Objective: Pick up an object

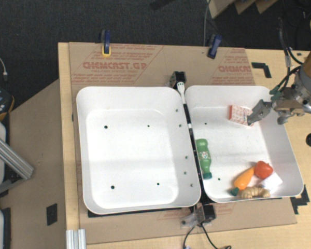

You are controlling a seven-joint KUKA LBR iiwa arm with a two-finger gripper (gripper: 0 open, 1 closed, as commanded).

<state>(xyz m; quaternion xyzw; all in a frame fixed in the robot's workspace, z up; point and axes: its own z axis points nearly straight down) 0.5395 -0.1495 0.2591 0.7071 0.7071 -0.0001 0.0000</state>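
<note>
At the right edge of the frame the arm (310,82) shows as a rounded grey body with a tan-orange band across its upper part. Dark cables run down along it from the upper right corner and loop beside the wrist. Below sits a grey metal gripper (272,112), boxy and angular, with two dark-tipped fingers (257,111) that slant down and leftward from the wrist block.
</note>
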